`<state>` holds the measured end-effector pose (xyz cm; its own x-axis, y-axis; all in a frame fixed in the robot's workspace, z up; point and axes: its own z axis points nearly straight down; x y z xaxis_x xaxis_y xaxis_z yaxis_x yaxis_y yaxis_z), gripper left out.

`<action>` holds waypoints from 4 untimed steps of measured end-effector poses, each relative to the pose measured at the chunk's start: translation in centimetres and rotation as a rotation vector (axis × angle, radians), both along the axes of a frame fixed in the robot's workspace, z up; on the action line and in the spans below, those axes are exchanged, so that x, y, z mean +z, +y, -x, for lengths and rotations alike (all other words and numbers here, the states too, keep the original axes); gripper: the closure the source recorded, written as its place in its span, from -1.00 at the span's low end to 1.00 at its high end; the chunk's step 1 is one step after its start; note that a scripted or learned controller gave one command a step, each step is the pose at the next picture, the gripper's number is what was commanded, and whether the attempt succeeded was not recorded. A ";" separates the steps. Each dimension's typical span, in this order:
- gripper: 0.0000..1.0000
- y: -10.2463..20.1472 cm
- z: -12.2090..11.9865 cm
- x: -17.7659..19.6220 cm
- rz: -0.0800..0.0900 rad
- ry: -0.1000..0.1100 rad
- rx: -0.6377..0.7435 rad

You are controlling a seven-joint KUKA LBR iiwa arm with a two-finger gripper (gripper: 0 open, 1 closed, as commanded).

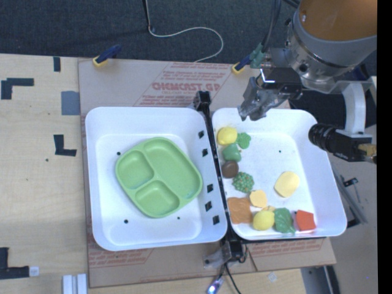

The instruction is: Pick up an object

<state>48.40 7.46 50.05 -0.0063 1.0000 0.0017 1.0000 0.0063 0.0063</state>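
Note:
My gripper [252, 110] hangs over the far left corner of the right bin [318, 164], above the food toys and holding nothing that I can see. Just below it lie a yellow lemon-like piece [226, 135] and a green leafy piece [244, 141]. Further down the bin's left side sit a dark green piece [231, 154], a brown round piece [229, 169] and a broccoli [243, 181]. A pale yellow lump [286, 184] lies mid-bin. Along the front edge are an orange slab [239, 210], a yellow pear shape [263, 219], a green piece [283, 220] and a red-orange block [305, 220].
The left bin [104, 164] holds a green sectioned plate [158, 176]. A black divider with clips [208, 158] runs between the bins. The arm's large grey and orange body [334, 23] looms over the right bin's far side. A cable [184, 32] lies behind the bins.

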 end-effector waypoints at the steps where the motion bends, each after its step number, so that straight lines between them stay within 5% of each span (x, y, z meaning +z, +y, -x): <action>1: 1.00 5.6 0.1 -2.7 0.002 0.011 0.001; 2: 1.00 5.4 -1.1 -13.1 0.006 0.017 -0.006; 3: 1.00 0.8 -0.9 -23.9 0.006 0.019 -0.011; 4: 1.00 1.5 0.0 -12.1 -0.001 -0.003 -0.003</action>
<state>48.40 8.92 37.94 -0.0032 1.0000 0.0025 0.9999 0.0032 0.0095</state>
